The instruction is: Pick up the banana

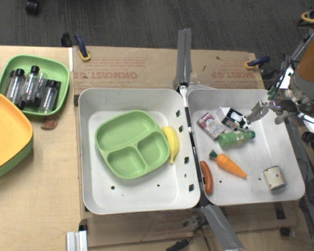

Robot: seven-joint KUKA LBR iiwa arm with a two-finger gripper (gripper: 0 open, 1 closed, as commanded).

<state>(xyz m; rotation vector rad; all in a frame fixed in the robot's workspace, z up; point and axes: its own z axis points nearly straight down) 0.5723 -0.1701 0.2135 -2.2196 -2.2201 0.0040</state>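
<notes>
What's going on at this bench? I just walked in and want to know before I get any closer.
A grey robot arm reaches in from the right, its gripper over the right bin, near a green bottle and a carrot. The banana it is meant to pick up lies in the left bin, against the right edge of a green divided plate, untouched and well away from the gripper.

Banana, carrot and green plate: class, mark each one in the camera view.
banana (171,142): camera view, middle of its curved body.
carrot (231,164): camera view, middle of the orange root.
green plate (126,127): camera view, floor of its largest section.
</notes>
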